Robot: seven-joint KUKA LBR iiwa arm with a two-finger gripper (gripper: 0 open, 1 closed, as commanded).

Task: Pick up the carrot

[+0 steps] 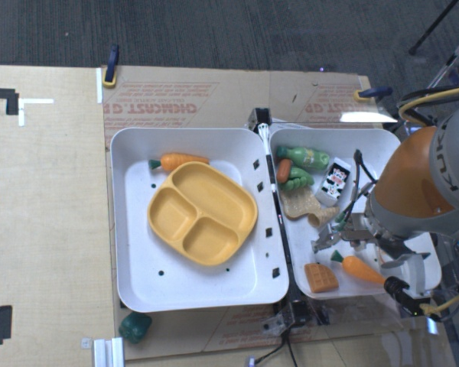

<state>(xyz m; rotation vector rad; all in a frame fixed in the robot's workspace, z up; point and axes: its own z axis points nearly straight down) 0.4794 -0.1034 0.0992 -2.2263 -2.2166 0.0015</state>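
Observation:
One carrot [184,160], orange with a green top, lies in the left bin [122,228] against the far rim of the yellow divided plate [203,212]. A second carrot [364,269] lies near the front of the right bin [294,274], green end pointing left. My gripper [341,234] hangs over the right bin, just above and to the left of that second carrot, with the grey and orange arm [417,182] covering the bin's right side. Nothing is visibly held.
The right bin also holds green vegetables [306,157], a small red-orange piece [284,171], a white card [335,180], a bread slice [301,203] and a square cracker [320,277]. A dark green item [135,326] lies outside the left bin's front corner.

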